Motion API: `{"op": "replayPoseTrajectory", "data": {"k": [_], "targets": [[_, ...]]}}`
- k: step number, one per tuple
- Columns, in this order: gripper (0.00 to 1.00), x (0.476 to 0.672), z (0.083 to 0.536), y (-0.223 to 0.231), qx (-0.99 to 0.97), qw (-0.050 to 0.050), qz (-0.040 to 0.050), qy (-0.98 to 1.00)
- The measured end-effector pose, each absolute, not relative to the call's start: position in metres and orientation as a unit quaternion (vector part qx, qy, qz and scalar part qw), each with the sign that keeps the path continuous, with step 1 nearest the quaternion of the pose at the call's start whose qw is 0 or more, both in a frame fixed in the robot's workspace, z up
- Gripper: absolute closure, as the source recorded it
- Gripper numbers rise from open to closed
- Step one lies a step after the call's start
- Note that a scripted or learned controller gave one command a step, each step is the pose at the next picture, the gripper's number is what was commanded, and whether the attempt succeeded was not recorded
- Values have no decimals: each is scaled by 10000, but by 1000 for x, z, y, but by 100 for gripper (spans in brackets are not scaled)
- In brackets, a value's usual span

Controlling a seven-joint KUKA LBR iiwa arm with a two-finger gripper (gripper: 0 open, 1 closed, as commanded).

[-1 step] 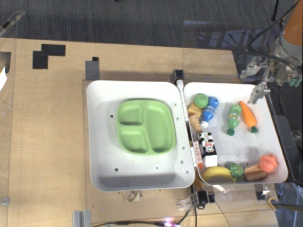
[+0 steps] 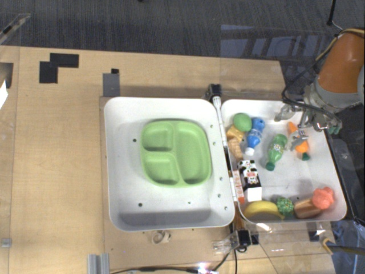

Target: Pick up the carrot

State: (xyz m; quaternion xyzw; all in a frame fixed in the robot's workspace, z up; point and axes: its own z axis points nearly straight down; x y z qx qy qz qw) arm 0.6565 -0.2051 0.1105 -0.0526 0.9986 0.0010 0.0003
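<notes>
The carrot [image 2: 302, 147] is small and orange with a green tip. It lies slanted near the far right wall of the right bin [image 2: 336, 178]. My gripper [image 2: 292, 125] hangs low right over its upper end and looks open. One metal finger [image 2: 301, 135] crosses the carrot's middle and the other finger [image 2: 281, 116] stands to its upper left. A bit of orange shows between them. I cannot see the carrot lifted or clamped. The arm's orange band [image 2: 342, 67] sits above the wrist at the right edge.
The right bin also holds a green bottle [image 2: 276, 149], a blue bottle [image 2: 255, 131], a lime [image 2: 242, 121], a banana [image 2: 262, 209], a small carton [image 2: 248, 176] and a pink-orange toy [image 2: 323, 197]. A green divided plate [image 2: 174, 152] lies in the left bin [image 2: 122, 198].
</notes>
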Motion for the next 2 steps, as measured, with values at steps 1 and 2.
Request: {"op": "replayPoseTrajectory", "data": {"k": [1, 2], "targets": [[0, 639, 91, -206, -1603, 79, -27, 9870], [100, 644, 107, -204, -1630, 157, -48, 9865]]}}
